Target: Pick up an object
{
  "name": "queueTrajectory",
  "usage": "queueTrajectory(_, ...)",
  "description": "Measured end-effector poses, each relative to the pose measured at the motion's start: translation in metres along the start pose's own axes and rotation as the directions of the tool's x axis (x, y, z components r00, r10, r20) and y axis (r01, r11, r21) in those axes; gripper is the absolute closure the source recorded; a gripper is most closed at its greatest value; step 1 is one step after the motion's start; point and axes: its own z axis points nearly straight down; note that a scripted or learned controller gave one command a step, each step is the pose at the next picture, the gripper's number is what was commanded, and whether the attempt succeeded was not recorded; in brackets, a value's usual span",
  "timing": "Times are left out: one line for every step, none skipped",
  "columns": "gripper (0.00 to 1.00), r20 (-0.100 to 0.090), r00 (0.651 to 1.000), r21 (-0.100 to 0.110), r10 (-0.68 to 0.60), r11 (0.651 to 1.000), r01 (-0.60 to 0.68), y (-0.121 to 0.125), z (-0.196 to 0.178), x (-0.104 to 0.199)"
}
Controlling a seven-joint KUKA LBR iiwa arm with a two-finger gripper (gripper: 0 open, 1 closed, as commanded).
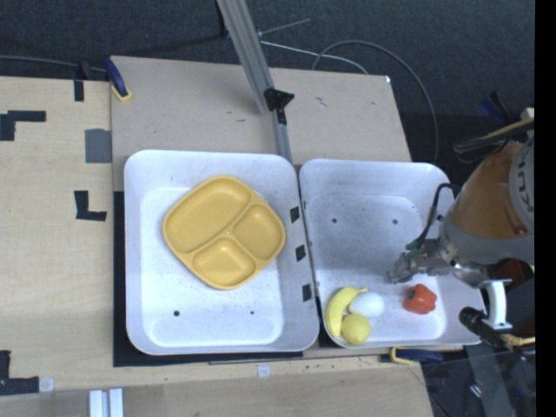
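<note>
1. Nearest you, along the front edge of the right bin (365, 181), sits a small cluster — a yellow banana (339, 305) curled around a white egg-shaped piece (367, 304), with a yellow lemon (356, 328) touching both.
2. Just beside that cluster, toward the bin's right wall, lies a small red pepper (420, 299) on its own, apart from the rest.
3. The gripper (407, 266) hangs low over the bin floor, just up and left of the pepper and above the egg piece. I can't make out how the jaws stand, and you shouldn't assume anything is between them.
4. Judging by looks, these are toy foods — light, stiff and smooth, so likely to slip or skate away if nudged off-centre.
5. The pepper looks the easiest target: it stands free. Take it across its round body, not the stem end.
6. The left bin (148, 320) holds a yellow divided plate (224, 231), well apart from the gripper.
</note>
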Motion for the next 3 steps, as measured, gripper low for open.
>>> queueTrajectory(1.00, 0.000, 1.000, -0.003, 0.001, 1.000, -0.001, 0.002, -0.042, 0.002)
queueTrajectory(1.00, 0.001, 1.000, -0.004, 0.001, 1.000, -0.001, -0.006, -0.091, -0.002)
queueTrajectory(1.00, 0.003, 1.000, -0.006, 0.000, 1.000, 0.000, -0.007, -0.153, -0.006)
